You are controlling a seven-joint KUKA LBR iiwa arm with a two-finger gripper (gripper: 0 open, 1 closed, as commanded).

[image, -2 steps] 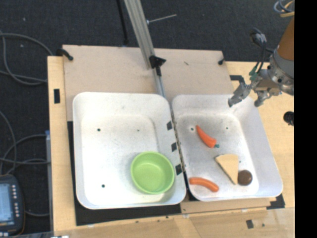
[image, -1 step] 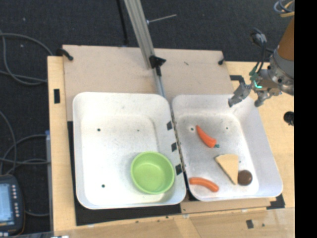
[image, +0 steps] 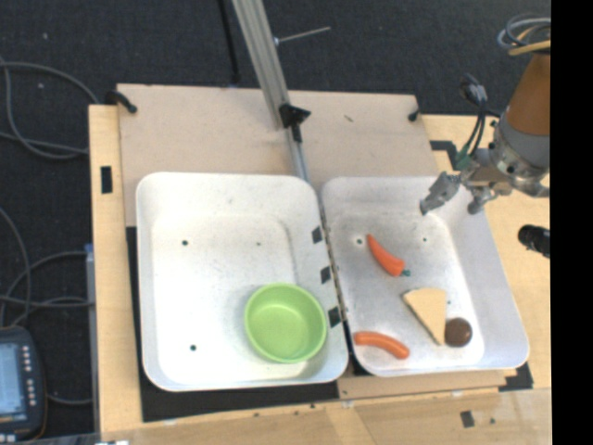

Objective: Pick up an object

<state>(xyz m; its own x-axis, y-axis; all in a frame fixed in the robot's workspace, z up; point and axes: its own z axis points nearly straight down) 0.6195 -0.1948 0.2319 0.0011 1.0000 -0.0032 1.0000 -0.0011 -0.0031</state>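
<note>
Two white bins sit side by side below me: the left bin (image: 185,221) bears a green bowl (image: 285,322) near its front right corner, and the right bin (image: 482,276) holds the small things. Largest of these is a yellow wedge (image: 426,310) (cheese-like), with a dark brown ball (image: 458,332) touching its lower right edge. An orange sausage (image: 381,343) lies near the front left corner, and an orange carrot (image: 385,255) lies tilted near the middle. My gripper (image: 459,193) hangs over the right bin's back right corner, fingers spread apart, nothing between them, well apart from every item.
</note>
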